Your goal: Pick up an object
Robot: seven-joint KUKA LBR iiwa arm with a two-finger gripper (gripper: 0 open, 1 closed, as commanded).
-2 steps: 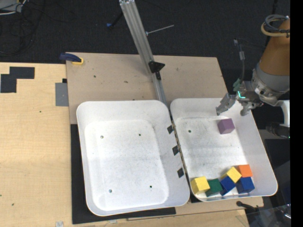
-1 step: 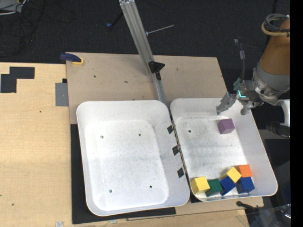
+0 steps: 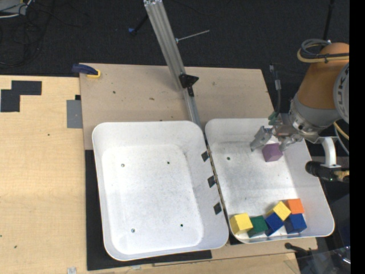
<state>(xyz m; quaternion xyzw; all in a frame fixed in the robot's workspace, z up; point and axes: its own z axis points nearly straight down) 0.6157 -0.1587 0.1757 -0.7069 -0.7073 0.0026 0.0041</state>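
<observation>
1. Far to the left of the claw sits the left bin (image 3: pixel 149 190), a shallow white tray. Nothing in it takes part in this step.

2. Nearer on the left, a slanted metal rail (image 3: pixel 169 50) runs down toward the seam where the two bins meet. It stands well apart from the claw and seems to be a fixed part of the bench setup.

3. The claw (image 3: pixel 274 138) hangs over the upper part of the right bin (image 3: pixel 245 176), its fingers spread. A purple block (image 3: pixel 272 152) shows just beneath it and between the fingertips. I cannot tell whether the fingers touch the block or whether it rests on the bin floor, so I would not call it held. The claw appears placed straight over this lone block because it stands apart from the others and leaves room for a finger on each side.

4. Below the claw, toward the near edge of the same bin, lie a yellow block (image 3: pixel 241 221), a green block (image 3: pixel 258 226), blue blocks (image 3: pixel 285 224), a second yellow block (image 3: pixel 282 210) and an orange block (image 3: pixel 295 205). They are bunched tight against the bin's rim, which would make them awkward to grip.

5. To the claw's right rises the grey arm (image 3: pixel 319 96) that carries it in.
</observation>
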